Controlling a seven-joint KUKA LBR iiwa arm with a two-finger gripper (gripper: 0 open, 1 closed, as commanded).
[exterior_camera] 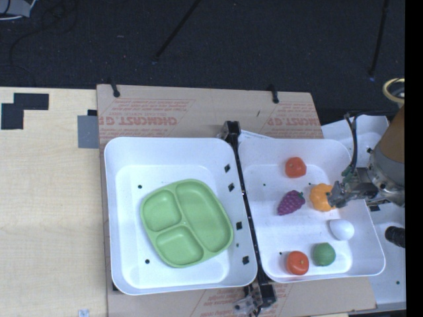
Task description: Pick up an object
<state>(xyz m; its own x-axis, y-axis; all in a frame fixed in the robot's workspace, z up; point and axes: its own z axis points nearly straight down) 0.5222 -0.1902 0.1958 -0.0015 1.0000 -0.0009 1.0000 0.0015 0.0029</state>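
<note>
Single fixed overhead camera, slanted downward — both bins [241, 210] wholly framed, moderately near

The white bins [125, 177] look like smooth plastic; the green divided plate [186, 223] is matt plastic. Brown cardboard [198, 114] lies under them, on a pale wooden bench [46, 197].

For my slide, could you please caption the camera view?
Hand beside an orange fruit in the right bin.

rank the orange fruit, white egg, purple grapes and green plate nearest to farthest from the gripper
From the gripper in the right bin:
1. orange fruit, right beside it
2. white egg, just in front
3. purple grapes, mid-bin
4. green plate, left bin
</note>
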